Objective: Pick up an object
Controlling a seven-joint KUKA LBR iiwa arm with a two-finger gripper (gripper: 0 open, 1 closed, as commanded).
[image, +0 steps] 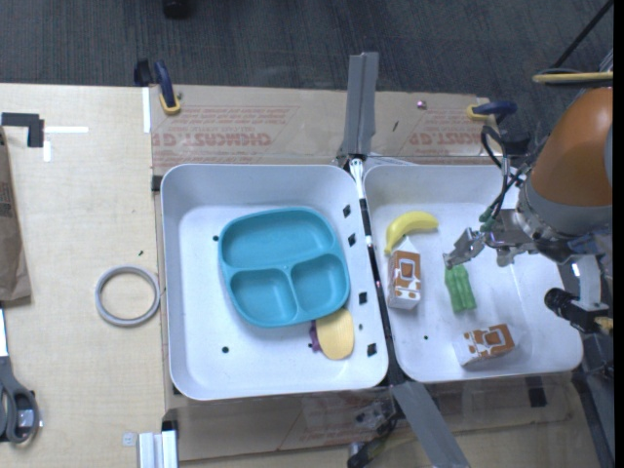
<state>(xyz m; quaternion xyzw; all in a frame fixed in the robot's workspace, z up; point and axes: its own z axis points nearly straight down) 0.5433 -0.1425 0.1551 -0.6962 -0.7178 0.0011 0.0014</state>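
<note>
My gripper (470, 249) hangs over the right bin (546, 359), near its middle, and it looks open with nothing between the fingers. Just below its fingertips a green block (460, 290) lies flat on the bin floor. A yellow banana (410, 226) rests at the bin's upper left. Under it, a small white and orange carton (405, 278) lies against the left wall. Another orange and white carton (488, 344) sits near the bin's front edge.
The left bin (185, 291) holds a teal divided plate (284, 265), with a pale yellow round object (336, 336) and something small and purple beside it. A grey tape ring (128, 294) and scissors (15, 409) lie on the bench at left. A metal divider (362, 105) stands between the bins.
</note>
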